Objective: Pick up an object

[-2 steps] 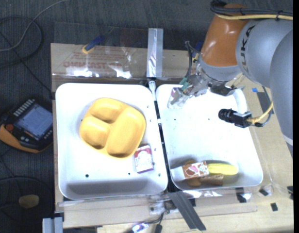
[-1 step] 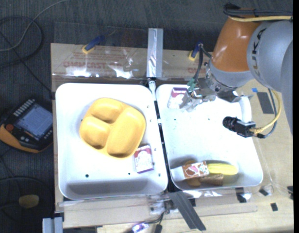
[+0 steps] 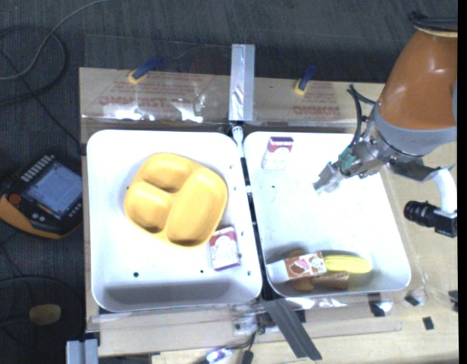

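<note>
**A:** Where does the claw (image 3: 328, 179) sit right now?

**B:** Over the right bin (image 3: 393, 226), in its far-right part, above bare white floor. The arm (image 3: 423, 82) reaches in from the right. Whether the claw is spread or closed, I cannot tell; the tip is small and blurred. Nothing shows gripped in it.

**A:** So which object is it likely after?

**B:** Hard to say. The task only asks for an object. In the right bin, a small white-and-pink carton (image 3: 277, 152) lies near the far-left corner, to the left of the claw and apart from it. At the near wall lie a yellow banana (image 3: 347, 264) and a small red-and-white packet (image 3: 305, 265), touching, with something brown under them.

**A:** Why are those pushed against the wall?

**B:** My guess is loose items slide and settle at the bin's edges. That makes them awkward: the wall leaves little room for a finger on the near side.

**A:** How does the banana lie?

**B:** Its long axis runs left to right, along the near wall, with the tip pointing right. A grasp across its short width would suit it, judging by that.

**A:** And the left bin (image 3: 112, 279)?

**B:** A big yellow lumpy cushion-like toy (image 3: 175, 197) fills its middle, and another small carton (image 3: 224, 249) leans at its near-right side. Both are well away from the claw.

**A:** Progress?

**B:** Early, I'd judge. Nothing is lifted yet.
</note>
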